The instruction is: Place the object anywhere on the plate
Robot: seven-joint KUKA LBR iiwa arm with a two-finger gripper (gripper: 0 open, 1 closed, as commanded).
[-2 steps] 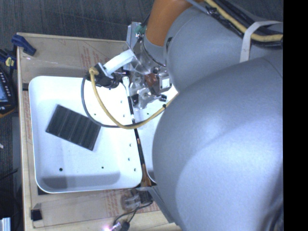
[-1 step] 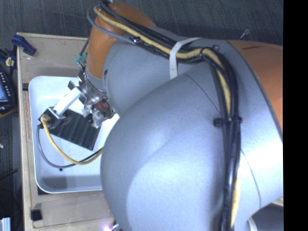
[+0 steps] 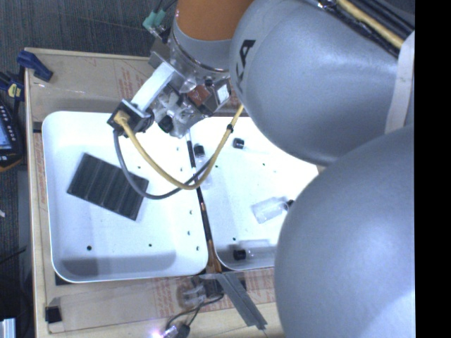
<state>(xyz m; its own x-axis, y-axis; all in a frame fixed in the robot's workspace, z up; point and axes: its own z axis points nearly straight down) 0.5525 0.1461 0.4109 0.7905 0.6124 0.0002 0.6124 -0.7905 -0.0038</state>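
a: camera view, counts?
b: two white bins, left bin (image 3: 70, 255) and right bin (image 3: 232, 189), touching along the centre seam. one dark ribbed plate (image 3: 107, 186) in the left bin, around 9 o'clock of that bin's floor, lying flat and skewed.
a: object?
b: one small clear bottle (image 3: 269, 208) on its side in the right bin, about 3 o'clock of the seam, well apart from the plate. one arm (image 3: 317, 83) covering the 12-to-5 o'clock part.
a: claw?
b: one gripper (image 3: 173, 115) above the far rim near the seam, 12 o'clock. released or clenched, cannot tell. two hoses, one yellow hose (image 3: 173, 182), one grey hose (image 3: 137, 187), loop down from it.
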